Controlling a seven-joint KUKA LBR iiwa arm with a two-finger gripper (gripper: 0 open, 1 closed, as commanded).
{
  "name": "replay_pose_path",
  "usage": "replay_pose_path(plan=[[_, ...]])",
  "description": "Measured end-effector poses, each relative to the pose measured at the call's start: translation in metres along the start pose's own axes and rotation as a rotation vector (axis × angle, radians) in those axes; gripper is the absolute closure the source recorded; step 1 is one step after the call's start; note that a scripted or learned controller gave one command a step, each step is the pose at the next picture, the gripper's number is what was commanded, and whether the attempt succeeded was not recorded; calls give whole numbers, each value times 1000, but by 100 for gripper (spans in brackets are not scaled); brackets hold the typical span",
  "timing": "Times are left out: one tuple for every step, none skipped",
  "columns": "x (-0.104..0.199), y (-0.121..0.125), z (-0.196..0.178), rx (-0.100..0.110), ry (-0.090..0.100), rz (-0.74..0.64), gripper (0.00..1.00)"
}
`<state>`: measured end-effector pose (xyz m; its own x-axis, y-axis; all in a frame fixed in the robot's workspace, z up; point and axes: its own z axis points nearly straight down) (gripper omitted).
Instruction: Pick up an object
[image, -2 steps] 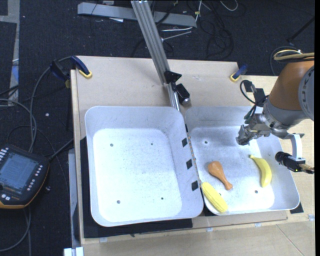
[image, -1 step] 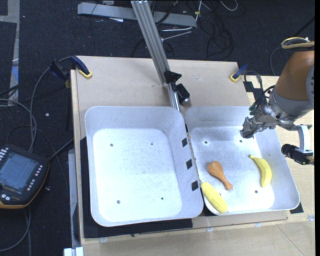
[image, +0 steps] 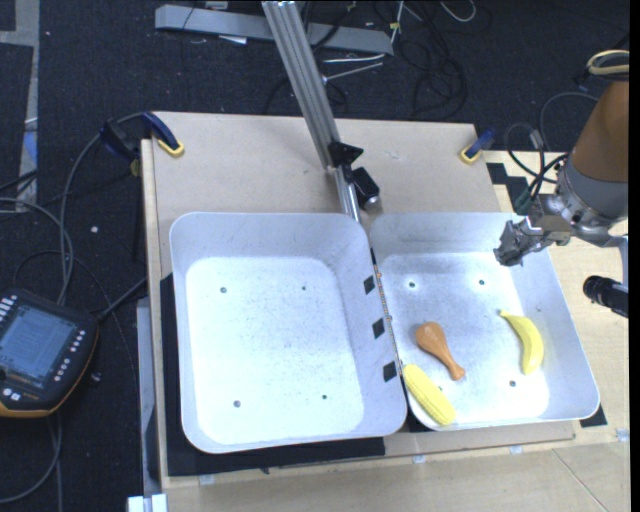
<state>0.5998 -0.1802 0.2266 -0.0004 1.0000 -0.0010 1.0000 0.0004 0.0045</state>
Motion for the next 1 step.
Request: replay_pose_path(plan=[[9,4,-56,0,0,-1,100]])
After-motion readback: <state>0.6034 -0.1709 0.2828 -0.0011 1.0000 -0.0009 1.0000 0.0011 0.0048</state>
